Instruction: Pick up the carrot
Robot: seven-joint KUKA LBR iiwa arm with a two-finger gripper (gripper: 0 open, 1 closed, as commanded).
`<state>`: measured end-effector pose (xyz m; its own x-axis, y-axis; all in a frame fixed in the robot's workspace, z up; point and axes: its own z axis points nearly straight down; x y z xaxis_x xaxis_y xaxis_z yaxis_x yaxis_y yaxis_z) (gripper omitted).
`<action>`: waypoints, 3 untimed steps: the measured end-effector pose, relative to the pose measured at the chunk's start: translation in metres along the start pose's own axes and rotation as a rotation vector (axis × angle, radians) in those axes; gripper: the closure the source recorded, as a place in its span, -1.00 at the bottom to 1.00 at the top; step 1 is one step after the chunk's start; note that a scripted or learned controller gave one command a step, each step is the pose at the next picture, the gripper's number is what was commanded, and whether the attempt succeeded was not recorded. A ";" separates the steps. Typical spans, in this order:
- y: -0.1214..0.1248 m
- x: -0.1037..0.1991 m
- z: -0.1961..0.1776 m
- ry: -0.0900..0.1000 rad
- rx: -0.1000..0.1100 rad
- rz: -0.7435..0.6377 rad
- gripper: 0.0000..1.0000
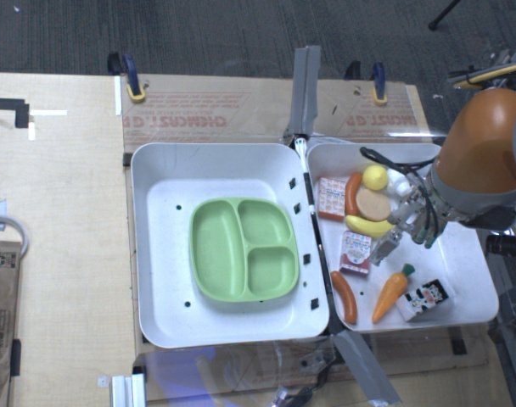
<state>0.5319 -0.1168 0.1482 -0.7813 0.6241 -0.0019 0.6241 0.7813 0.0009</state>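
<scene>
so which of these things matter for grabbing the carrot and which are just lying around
For the job:
carrot, right bin
gripper, above the carrot
right bin

Just lying about:
green tray in the left bin
banana
lemon
two sausages
cow-print carton
two small packets

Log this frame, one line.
phase: approach | gripper: above right bin, nothing held | carrot: lying in bin, just below gripper

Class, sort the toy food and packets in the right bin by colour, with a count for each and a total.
Orange: 1, carrot
Red-orange: 2, sausages
Yellow: 2, banana, lemon
Tan: 1, bun
Red and white: 2, packets
Black and white: 1, carton
Total: 9
</scene>
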 end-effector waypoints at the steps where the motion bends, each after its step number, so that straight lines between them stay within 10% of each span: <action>1: -0.052 0.028 0.050 0.003 0.000 -0.342 -1.00; 2: -0.051 0.026 0.040 0.001 -0.002 -0.338 1.00; 3: -0.084 -0.007 0.050 -0.008 -0.007 -0.553 1.00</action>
<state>0.4851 -0.1870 0.0977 -0.9926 0.1207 -0.0119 0.1206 0.9927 0.0046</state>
